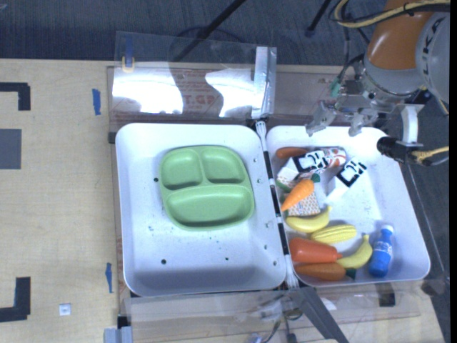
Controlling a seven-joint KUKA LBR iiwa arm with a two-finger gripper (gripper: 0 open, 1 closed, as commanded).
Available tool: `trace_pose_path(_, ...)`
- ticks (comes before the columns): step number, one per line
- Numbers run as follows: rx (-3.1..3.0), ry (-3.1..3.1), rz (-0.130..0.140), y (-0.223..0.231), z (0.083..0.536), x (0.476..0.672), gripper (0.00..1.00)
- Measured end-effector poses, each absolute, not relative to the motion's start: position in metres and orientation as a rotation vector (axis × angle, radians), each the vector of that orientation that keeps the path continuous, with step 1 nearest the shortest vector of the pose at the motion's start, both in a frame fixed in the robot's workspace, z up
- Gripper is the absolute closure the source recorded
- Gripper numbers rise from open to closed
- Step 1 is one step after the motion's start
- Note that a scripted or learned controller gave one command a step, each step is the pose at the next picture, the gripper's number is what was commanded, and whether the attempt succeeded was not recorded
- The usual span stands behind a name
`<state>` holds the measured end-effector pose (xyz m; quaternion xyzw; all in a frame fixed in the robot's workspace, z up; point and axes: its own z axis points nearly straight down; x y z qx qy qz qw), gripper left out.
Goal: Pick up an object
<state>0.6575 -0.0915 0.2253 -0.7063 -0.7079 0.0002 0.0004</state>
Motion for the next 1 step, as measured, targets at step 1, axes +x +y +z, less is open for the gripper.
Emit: trace_pose_path(1, -2.22, -2.253, -0.027, -0.1197, 0.134, 0.6216, 0.0)
